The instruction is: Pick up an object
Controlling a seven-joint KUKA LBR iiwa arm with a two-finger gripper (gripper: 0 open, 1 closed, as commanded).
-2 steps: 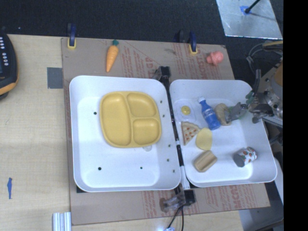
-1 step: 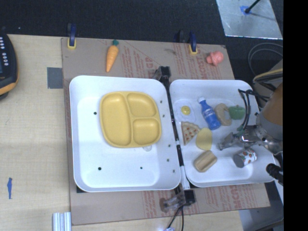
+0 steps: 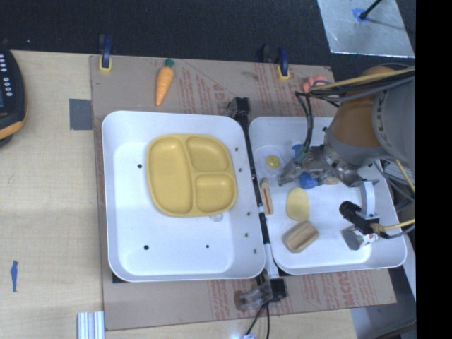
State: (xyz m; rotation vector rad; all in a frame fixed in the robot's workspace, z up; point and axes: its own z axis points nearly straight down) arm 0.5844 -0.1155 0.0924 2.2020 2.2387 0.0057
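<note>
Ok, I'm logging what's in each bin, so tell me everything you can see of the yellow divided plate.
The yellow divided plate lies flat in the left bin, in its upper middle. It looks like matte plastic, pale mustard yellow, with rounded corners. Raised ridges split it into three compartments: one long one on the left side, two smaller ones on the right. All three look bare. It sits slightly turned against the bin's edges. It rests only on the bin floor; a small clear item lies just beside its lower edge, though contact between them cannot be told.

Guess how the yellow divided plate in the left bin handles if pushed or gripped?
The yellow divided plate looks like rigid moulded plastic, so probably stiff and light. It lies flat in the left bin, likely to slide rather than tip. Its low, rounded rim may give two fingers poor purchase.
</note>
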